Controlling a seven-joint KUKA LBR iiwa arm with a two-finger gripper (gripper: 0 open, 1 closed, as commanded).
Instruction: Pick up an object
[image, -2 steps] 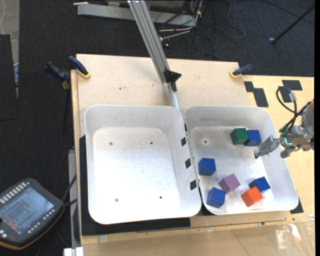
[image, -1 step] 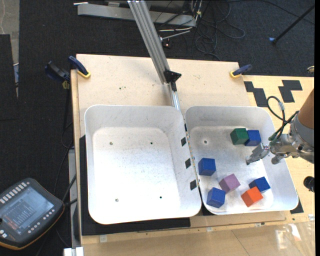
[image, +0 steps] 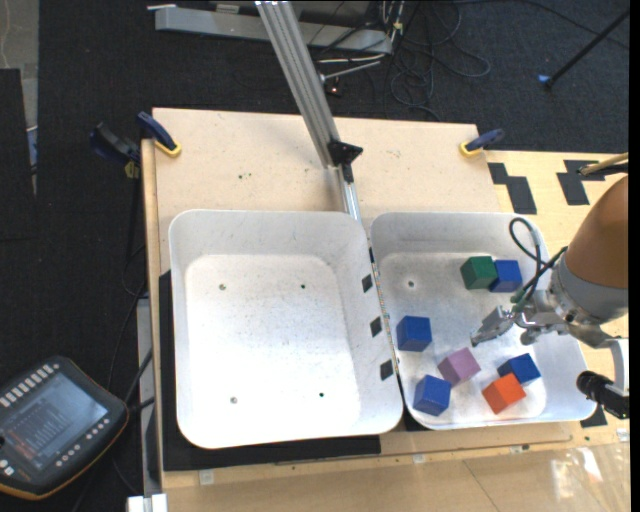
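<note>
The right bin (image: 440, 232) holds several small blocks. A green block (image: 479, 271) touches a blue one (image: 506, 274) near the back. Another blue block (image: 414, 333) lies mid-bin, and a third (image: 432, 394) sits at the front. A purple block (image: 459, 365) lies between them. An orange block (image: 503, 392) and a blue block (image: 520, 368) rest at the front right. My gripper (image: 492, 328) hangs over the bin's right half, above the floor between the purple block and the green one, with nothing seen between its fingers.
The left bin (image: 190, 300) stands beside the right one on the wooden bench. A metal pole (image: 305, 80) slants in from the top to the bins' shared back edge. Clamps (image: 160, 135) sit at the bench corners. A teach pendant (image: 50, 420) lies lower left.
</note>
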